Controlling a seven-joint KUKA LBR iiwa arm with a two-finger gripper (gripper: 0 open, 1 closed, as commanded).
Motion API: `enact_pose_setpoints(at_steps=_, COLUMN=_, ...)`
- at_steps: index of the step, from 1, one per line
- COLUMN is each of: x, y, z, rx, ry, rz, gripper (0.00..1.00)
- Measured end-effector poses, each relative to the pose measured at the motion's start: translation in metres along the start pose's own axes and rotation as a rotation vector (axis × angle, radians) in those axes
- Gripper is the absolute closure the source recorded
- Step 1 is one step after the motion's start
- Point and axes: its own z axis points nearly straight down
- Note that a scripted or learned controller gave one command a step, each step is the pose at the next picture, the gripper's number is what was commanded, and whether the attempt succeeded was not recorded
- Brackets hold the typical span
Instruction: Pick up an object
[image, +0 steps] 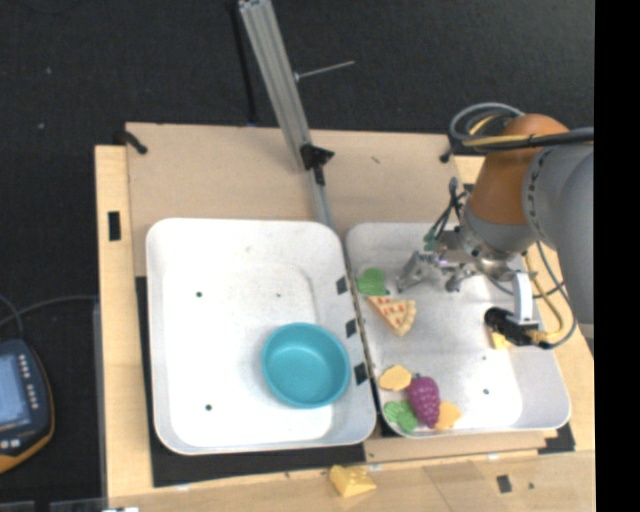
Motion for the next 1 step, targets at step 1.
enact_pose_setpoints(at_steps=1, x=-0.0009, y=0.0024, z=-0.0148, rx=-0.009, ry=0.000, rz=0.004, gripper=1.00)
